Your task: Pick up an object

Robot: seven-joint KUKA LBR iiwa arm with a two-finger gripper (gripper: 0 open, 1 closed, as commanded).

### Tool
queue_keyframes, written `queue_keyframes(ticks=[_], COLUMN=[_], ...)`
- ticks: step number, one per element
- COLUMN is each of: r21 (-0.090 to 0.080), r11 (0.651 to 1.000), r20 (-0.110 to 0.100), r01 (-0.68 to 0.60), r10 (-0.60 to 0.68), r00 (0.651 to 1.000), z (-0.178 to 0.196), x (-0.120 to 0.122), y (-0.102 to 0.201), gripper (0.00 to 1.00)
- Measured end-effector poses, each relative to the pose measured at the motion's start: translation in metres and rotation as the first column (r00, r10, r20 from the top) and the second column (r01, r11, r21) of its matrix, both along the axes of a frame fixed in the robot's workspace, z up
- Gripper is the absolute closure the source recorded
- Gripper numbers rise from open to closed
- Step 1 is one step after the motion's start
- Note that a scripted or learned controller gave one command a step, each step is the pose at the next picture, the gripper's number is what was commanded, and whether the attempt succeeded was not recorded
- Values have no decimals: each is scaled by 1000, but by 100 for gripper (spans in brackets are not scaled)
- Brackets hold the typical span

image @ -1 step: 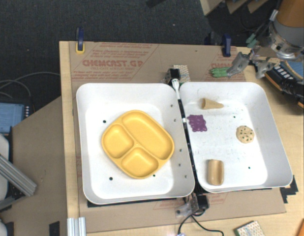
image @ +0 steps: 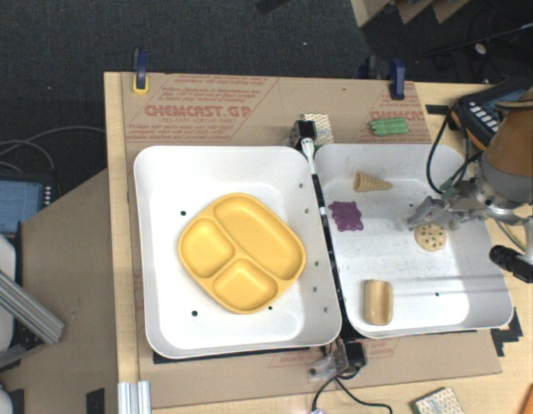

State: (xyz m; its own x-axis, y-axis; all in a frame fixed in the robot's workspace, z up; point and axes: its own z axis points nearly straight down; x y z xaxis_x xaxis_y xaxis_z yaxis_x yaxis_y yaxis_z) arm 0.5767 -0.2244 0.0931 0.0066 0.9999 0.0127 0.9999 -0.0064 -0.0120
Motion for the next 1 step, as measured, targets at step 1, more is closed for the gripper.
queue_keyframes(ticks=[1], r21=[-4], r11=[1000], r20=[8], r01=[-6], r10=[6], r00=[1000], z=[-9], x=[-100], y=[4], gripper=[0])
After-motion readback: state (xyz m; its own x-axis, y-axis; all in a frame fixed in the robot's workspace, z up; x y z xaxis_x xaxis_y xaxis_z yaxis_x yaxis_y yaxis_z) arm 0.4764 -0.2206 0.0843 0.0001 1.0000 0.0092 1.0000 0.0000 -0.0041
